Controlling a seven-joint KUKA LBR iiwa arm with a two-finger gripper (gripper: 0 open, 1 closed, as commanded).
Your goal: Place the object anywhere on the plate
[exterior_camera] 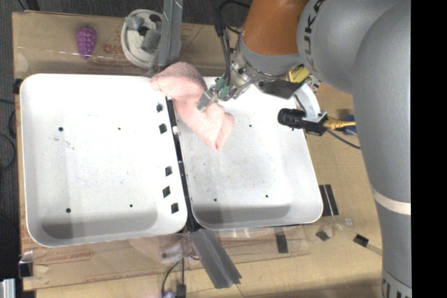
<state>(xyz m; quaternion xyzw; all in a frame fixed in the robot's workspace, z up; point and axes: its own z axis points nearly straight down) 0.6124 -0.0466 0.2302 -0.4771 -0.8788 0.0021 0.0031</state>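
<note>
Camera view: claw [209, 100] sits on the soft pink crumpled cloth [199, 108] at the right white bin's [279, 185] upper-left corner (grip state unclear); cloth's long axis runs diagonally down-right.

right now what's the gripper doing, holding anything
Gripper: down on the soft pink cloth at the far edge of the right white bin; whether it grips the cloth cannot be told.
</note>
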